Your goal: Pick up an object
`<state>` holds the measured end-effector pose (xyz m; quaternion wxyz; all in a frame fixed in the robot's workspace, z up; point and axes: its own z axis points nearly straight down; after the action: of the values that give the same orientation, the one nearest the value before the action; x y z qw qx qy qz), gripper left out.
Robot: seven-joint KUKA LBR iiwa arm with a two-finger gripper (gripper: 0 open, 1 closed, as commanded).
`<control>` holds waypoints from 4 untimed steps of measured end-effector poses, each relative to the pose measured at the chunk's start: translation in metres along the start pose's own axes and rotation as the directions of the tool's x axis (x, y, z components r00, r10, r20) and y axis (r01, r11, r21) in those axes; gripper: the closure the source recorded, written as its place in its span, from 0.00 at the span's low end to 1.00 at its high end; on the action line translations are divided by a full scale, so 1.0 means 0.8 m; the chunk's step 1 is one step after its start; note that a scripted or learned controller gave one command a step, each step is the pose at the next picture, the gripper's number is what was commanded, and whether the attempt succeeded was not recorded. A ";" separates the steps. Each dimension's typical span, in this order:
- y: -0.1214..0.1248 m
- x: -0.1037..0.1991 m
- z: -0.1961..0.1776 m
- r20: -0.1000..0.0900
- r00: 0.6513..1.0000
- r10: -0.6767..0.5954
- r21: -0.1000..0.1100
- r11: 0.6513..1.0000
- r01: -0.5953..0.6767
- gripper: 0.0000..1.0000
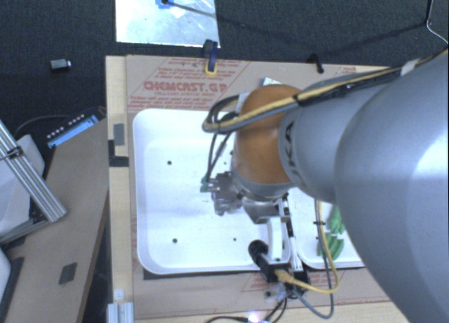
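Over the left bin (151,195) the gripper (223,199) hangs low, its state impossible to tell. Nothing looks lifted; a green object (334,234) lies in the right bin, so the pick seems undone.

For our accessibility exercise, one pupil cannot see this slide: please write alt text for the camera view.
A large grey robot arm with an orange band reaches in from the right over the left white bin, its end effector hanging low above the bin floor. A green object lies in the right bin, partly hidden by the arm.
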<state>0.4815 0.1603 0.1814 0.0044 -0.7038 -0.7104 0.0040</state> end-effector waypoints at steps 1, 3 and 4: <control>0.044 0.030 -0.140 -0.004 1.000 0.002 -0.024 1.000 -0.002 1.00; 0.091 0.044 -0.332 -0.001 1.000 0.010 -0.022 1.000 -0.010 1.00; 0.170 0.027 -0.370 0.000 1.000 0.011 -0.020 1.000 -0.011 1.00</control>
<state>0.6206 0.1831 0.4760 -0.0028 -0.7076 -0.7066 -0.0031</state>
